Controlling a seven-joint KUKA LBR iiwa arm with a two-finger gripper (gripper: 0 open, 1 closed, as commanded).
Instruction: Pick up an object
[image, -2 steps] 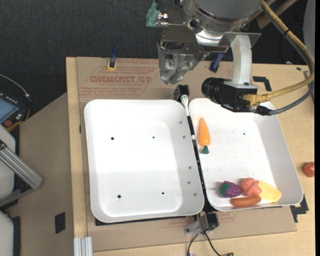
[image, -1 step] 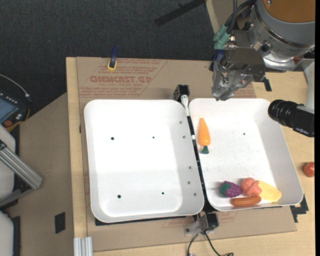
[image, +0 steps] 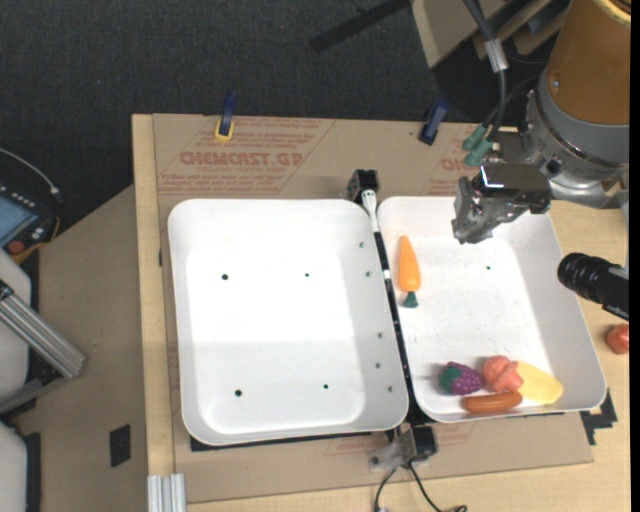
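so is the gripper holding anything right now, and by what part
Nothing is held. The gripper hangs over the far end of the right bin with nothing between its fingers; the carrot lies apart from it on the bin floor.

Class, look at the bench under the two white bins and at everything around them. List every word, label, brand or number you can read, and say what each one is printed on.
"CHEMCAST GP" in red, printed on the brown board under the bins, beyond the left bin.
More red print on the same board beyond the right bin, beside the gripper: partly hidden and too blurred to read.
Smaller red lines under "CHEMCAST GP": too small to read.
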